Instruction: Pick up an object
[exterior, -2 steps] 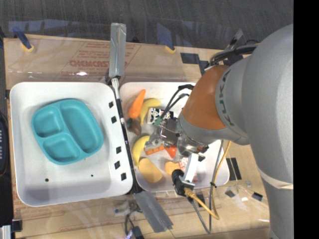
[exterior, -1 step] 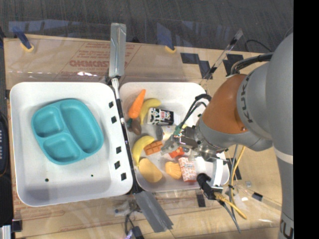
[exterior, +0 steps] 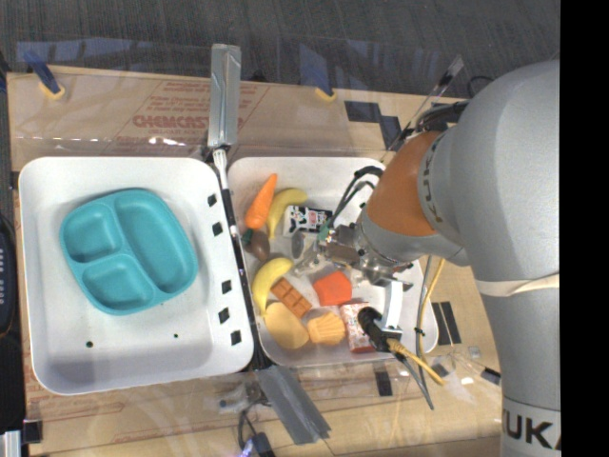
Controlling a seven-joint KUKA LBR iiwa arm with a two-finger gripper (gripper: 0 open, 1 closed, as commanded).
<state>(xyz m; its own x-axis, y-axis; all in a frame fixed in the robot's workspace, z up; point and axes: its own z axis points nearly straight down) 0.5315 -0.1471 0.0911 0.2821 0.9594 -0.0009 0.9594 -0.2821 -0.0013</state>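
The right bin (exterior: 249,174) holds several toy foods. An orange carrot (exterior: 261,203) and a yellow banana (exterior: 286,208) lie at its far left, beside a small black-and-white carton (exterior: 309,220). A second banana (exterior: 269,276), a brown bar (exterior: 291,299), an orange block (exterior: 333,288), a pale yellow lump (exterior: 285,327), an orange-yellow ridged piece (exterior: 326,327) and a red-and-white box (exterior: 359,330) crowd the near half. My gripper (exterior: 314,248) hangs low over the middle of this bin, just below the carton and above the orange block. The wrist hides what lies under it.
The left bin (exterior: 48,350) carries a teal divided plate (exterior: 128,248). A grey divider strip (exterior: 225,93) runs up between the bins. The arm's grey bulk (exterior: 495,188) covers the right bin's right side, with cables (exterior: 409,350) trailing near its front corner.
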